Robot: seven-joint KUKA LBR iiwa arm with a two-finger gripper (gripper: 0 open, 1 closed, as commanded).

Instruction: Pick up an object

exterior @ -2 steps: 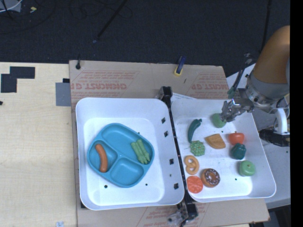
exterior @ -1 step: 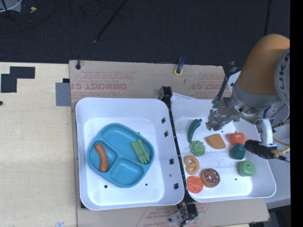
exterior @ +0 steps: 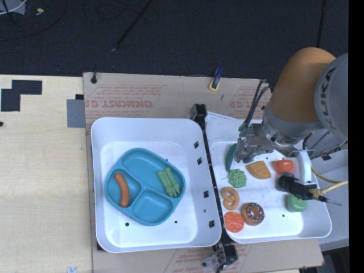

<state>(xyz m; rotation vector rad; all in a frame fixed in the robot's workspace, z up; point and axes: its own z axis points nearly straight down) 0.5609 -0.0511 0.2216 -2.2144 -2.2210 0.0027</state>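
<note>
The arm (exterior: pixel 307 95) hides the right bin's (exterior: pixel 284 229) far corner. A dark green item (exterior: pixel 230 157) beside the broccoli (exterior: pixel 237 178) is partly covered by the gripper (exterior: pixel 245 152).

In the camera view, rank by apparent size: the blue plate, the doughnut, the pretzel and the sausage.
1. blue plate, by far the largest
2. sausage, longest of the small ones
3. doughnut and pretzel look nearly alike; I can't rank them.
</note>
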